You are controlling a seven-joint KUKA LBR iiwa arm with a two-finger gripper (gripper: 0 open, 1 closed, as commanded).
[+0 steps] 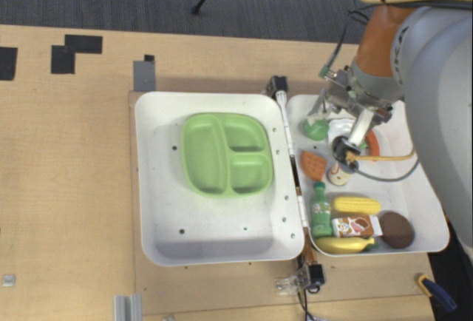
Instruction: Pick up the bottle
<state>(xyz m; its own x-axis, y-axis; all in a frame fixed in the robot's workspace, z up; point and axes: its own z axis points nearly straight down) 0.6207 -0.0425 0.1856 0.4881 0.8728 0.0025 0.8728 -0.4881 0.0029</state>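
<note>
- Nearest me, along the front wall of the right bin (pixel 437 242), a banana (pixel 344 244), a small printed carton (pixel 353 225) and a brown round thing (pixel 396 229) sit packed together.
- Just behind them the green bottle (pixel 320 210) lies hard against that bin's left wall, cap end pointing away from me. A corn cob (pixel 357 204) is just beside it and the carton is close to its base.
- That crowding is what worries me. With the wall on one side and the cob on the other, I'd guess there is little room to straddle the bottle. A descent slightly off could strike the wall or pinch the cob instead.
- It is also round and smooth, so a grasp away from its middle could let it roll or squirt out toward the banana.
- Further back lie an orange piece (pixel 313 164) and a small pale item (pixel 338 176) I can't identify. Either could get knocked if the approach comes in low from behind.
- Beyond those, the gripper (pixel 327 111) hangs over the far part of the right bin, above a green item (pixel 316 127) and well apart from the bottle. Whether it is open or closed I cannot tell from here, and I see nothing held in it.
- The arm (pixel 432 68) reaches in from the right, its orange band (pixel 380 35) high over the far rim, the wrist angled down and leftward into the bin.
</note>
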